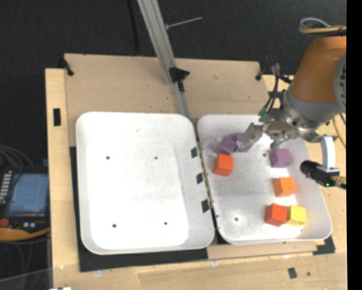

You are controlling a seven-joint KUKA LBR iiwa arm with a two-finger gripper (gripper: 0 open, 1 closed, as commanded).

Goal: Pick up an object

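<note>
Hovering over the right bin [326, 222], the gripper [248, 139], jaws' spacing impossible to tell, nears a purple block [226, 144] at the bin's far left, seemingly light, rigid, best pinched across flat opposite faces.

Two white bins: the left bin [138, 180] is faintly speckled grey with four dark dots, the right bin [247, 222] is plain white. In the right bin, a purple block [226, 144] lies upper left, another purple block [281, 157] to its right, and an orange-red block [223, 164] below the first. Lower right sit an orange block [284, 186], a second orange-red block [277, 214] and a yellow block [297, 214]. The bench [126, 86] is pale tan. The arm [316, 77] is orange above grey.
</note>
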